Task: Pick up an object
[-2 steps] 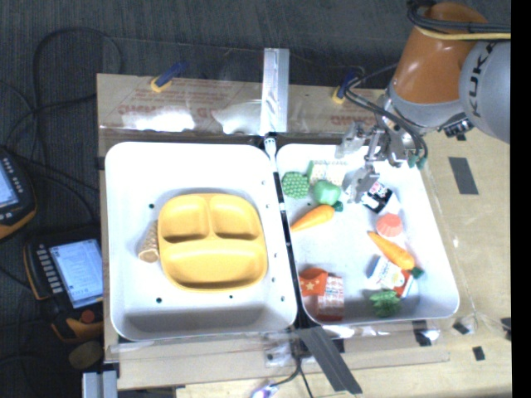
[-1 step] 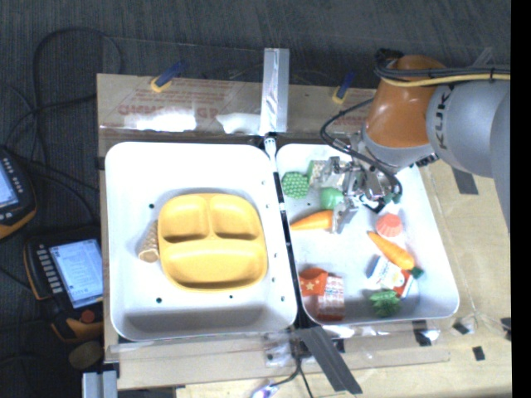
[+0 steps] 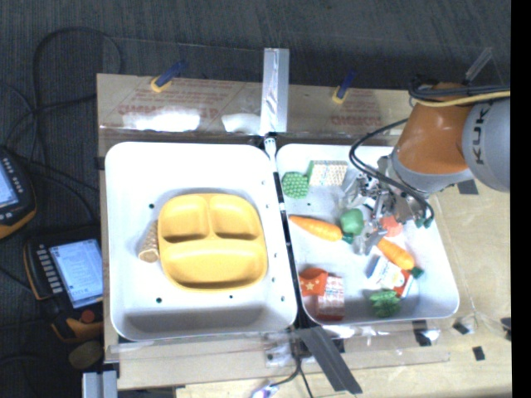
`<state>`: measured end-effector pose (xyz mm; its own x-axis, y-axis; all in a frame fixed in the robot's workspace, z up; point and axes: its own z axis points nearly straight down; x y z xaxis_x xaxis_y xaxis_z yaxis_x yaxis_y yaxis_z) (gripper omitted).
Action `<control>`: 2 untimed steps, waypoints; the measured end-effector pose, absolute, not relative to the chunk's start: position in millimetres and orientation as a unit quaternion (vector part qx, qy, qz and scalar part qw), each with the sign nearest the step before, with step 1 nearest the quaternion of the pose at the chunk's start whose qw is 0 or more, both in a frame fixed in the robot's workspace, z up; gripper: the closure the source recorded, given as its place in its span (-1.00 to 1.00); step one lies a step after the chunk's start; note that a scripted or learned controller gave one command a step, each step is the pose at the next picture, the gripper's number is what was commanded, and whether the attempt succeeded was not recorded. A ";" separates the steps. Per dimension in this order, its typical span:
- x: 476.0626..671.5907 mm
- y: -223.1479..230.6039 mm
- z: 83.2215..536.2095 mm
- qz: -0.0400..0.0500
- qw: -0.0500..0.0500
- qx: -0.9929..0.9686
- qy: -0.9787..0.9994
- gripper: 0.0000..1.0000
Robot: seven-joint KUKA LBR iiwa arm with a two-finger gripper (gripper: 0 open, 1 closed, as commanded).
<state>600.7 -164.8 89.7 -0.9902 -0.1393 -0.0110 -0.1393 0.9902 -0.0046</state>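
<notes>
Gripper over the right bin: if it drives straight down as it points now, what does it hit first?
Probably the small round green toy directly beneath the gripper, with the long orange carrot lying just beside it. Depth is hard to judge from this slanted view.

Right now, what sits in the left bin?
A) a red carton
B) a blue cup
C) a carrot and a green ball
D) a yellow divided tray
D: the yellow divided tray lies in the left bin, with a tan cone-like piece at its left edge; the carrot lies in the right bin.
</notes>
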 end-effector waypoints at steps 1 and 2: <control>543.6 -157.1 90.4 -0.001 0.007 -0.056 0.998 -1.00; 552.7 -109.7 90.7 -0.004 0.008 -0.107 0.994 -1.00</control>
